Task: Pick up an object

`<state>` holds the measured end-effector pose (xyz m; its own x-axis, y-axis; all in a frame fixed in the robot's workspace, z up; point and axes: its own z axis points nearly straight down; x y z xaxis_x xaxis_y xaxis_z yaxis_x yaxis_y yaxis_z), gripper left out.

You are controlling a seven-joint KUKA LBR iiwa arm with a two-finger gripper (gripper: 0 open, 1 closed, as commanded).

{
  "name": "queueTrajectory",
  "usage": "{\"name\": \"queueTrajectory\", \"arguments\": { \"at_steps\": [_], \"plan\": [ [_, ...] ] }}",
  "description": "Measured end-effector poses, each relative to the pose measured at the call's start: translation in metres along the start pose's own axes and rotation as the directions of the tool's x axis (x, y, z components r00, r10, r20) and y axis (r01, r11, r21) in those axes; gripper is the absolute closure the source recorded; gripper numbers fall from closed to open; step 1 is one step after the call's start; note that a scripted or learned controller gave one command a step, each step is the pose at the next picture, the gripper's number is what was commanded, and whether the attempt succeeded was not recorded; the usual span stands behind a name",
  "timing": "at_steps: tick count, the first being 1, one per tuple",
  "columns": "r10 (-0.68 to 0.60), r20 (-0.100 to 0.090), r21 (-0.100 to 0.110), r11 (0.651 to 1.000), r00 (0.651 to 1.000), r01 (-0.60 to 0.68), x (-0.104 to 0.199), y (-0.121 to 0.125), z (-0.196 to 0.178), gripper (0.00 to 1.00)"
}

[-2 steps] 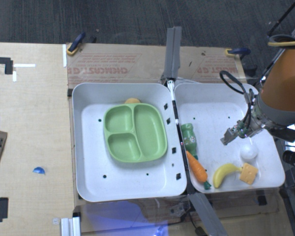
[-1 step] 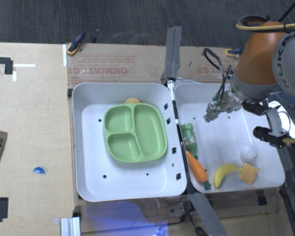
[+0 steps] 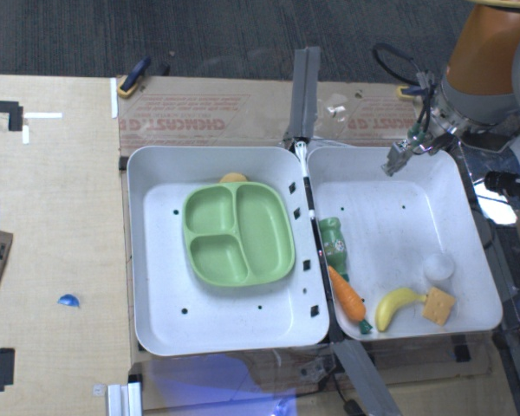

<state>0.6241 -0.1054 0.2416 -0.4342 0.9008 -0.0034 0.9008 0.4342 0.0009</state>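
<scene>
Nearest the lens, low in the right bin point(image 3: 468, 202), lie a carrot point(image 3: 347, 294), banana point(image 3: 395, 306) and cheese wedge point(image 3: 438, 305); a green divided plate point(image 3: 239, 232) fills the left bin point(image 3: 147, 258). The gripper point(image 3: 402, 155) hovers upper right, holding nothing; I cannot tell its finger state. The approach step seems in hand: next, descend over one object.

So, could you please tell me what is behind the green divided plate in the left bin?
A small yellow-orange object peeks out past the far rim of the green divided plate. The plate covers most of it, so I cannot tell what it is.
</scene>
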Motion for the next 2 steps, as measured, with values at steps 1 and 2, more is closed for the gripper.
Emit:
{"name": "queueTrajectory", "arguments": {
  "at_steps": [1, 2],
  "plan": [
    [0.363, -0.002, 0.005, 0.932, 0.932, -0.363, 0.055, 0.007, 0.051, 1.0],
    [0.273, -0.001, 0.002, 0.962, 0.962, -0.273, 0.028, -0.009, -0.035, 1.0]
  ]
}}
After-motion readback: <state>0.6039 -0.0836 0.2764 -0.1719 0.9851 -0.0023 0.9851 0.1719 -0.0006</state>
